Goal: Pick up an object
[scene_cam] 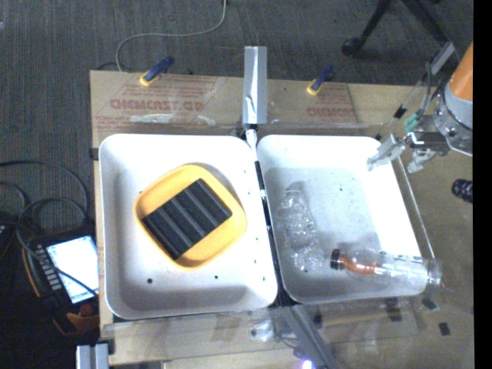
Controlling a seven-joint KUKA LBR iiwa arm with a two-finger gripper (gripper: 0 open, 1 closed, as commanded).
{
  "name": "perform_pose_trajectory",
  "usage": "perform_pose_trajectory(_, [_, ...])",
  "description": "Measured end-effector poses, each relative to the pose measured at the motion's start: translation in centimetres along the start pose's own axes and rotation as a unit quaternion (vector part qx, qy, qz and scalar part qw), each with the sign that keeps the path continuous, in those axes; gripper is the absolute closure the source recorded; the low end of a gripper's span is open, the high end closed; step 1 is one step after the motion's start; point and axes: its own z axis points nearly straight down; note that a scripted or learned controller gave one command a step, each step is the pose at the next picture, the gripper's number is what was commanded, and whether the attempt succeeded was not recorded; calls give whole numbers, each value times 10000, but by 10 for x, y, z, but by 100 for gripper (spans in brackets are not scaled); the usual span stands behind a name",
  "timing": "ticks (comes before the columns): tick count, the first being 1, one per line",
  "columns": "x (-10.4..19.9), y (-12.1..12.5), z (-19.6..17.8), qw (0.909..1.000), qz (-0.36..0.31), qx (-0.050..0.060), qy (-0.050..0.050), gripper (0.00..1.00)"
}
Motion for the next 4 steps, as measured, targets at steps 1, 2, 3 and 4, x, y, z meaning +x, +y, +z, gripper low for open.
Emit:
perform_pose_trajectory(1, [5,3,-65,9988,482,-7,-11,0])
perform_pose_trajectory(2, [64,39,128,9995,-314,3,6,0])
perform_pose_trajectory(3, [102,-2,174,9959,-897,-81,-31,0])
perform_pose_trajectory(4, [41,-36,141,9979,-654,-7,0,0])
